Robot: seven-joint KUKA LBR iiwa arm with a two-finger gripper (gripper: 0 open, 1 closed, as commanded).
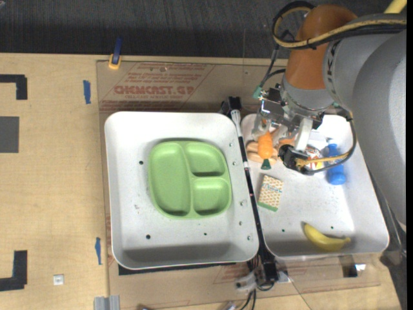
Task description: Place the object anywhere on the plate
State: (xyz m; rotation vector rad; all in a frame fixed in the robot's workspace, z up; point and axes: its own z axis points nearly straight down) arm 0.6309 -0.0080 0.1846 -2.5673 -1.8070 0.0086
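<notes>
Two white bins sit side by side on the table (51,192). Left bin (129,237) holds a green plate (169,179) w/ three sections, one big at left and two smaller at right, lying about centre of the bin.

Right bin (361,218) has the loose stuff. An orange-and-white object (263,147) sits at the bin's upper left, just beside the divider between bins. A small patterned card or packet (271,192) lies just below it, tilted a bit. A banana (324,237) is near the bottom edge. A blue object (335,171) sits at right of the arm's end; can't tell what it is.

The arm (319,50), grey w/ orange band, reaches in from the right and hangs over the upper part of the right bin. The pincer (284,137) is down in the bin, right next to the orange-and-white object, poss. touching it; can't tell for sure. Wires & fittings crowd the pincer, so can't tell if it's wide or narrow, or if anything sits in it.
</notes>
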